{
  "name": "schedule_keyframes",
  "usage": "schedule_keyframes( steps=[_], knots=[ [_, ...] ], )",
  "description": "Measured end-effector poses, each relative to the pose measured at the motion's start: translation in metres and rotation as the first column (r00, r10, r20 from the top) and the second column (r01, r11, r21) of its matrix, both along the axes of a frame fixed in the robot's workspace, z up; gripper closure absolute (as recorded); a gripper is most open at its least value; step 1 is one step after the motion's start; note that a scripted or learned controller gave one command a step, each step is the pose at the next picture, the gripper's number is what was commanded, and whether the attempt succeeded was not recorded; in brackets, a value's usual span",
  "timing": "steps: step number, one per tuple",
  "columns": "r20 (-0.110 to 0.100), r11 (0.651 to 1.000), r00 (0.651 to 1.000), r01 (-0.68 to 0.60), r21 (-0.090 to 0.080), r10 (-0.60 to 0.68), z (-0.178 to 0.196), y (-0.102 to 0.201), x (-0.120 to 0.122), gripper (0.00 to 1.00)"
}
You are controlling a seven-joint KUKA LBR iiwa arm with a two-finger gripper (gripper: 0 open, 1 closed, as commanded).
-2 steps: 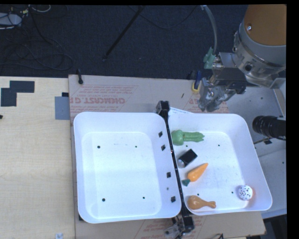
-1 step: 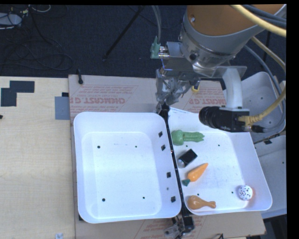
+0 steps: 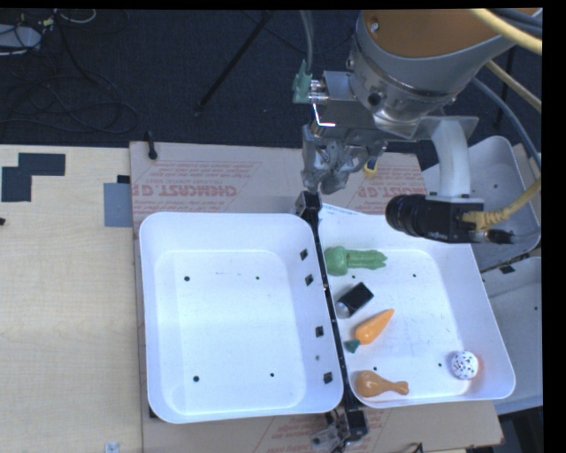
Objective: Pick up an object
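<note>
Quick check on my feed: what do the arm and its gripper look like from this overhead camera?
The arm is a thick, rounded grey body with an orange band across its top. Below, it narrows to a gripper of dull grey metal, small and angular, with a little green part on one side.

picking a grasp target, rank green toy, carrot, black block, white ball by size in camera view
1. green toy
2. carrot
3. black block and white ball: look alike, not ranked
</note>
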State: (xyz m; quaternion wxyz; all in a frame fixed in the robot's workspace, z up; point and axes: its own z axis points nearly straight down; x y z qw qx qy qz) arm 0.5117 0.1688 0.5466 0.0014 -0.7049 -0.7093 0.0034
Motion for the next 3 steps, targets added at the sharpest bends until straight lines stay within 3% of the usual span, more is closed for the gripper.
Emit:
schedule_keyframes(
  steps=[1,3],
  knots=[
    [0.001,1.000,1.000,0.004,0.000,-0.004,-0.010,0.009,-0.001,1.00],
    [-0.006,1.000,1.000,-0.003,-0.002,0.003,0.009,0.011,-0.001,1.00]
  ],
)
